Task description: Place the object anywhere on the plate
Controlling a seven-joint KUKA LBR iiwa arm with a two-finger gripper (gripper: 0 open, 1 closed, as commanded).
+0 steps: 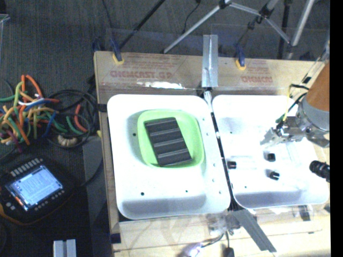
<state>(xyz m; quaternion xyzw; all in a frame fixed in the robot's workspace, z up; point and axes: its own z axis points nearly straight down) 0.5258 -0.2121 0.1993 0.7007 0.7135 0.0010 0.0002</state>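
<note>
Camera view, looking down at a slant: two shallow white bins sit side by side on the bench. Left bin (161,197) holds a light green plate (144,125), roughly square with rounded corners, set toward the bin's far half. On the plate lies the object (168,141) — a dark grey, ribbed rectangular block with about four cross-bands. Its long axis runs from the far-left toward the near-right of the view, slightly tilted off the bin's edges; the near end points toward the plate's near-right corner. The block rests flat, within the plate's rim on all sides. Right bin (252,191) has a few small dark bits on its floor. The arm enters from the right, orange band visible at the edge; the gripper (278,134) hangs over the right bin, well apart from the plate and the block. Nothing is seen between its fingers — whether they are spread or closed cannot be told at this resolution. Left of the bench: a bundle of coloured cables (32,108) and a handheld pendant (33,187) with lit screen.
</note>
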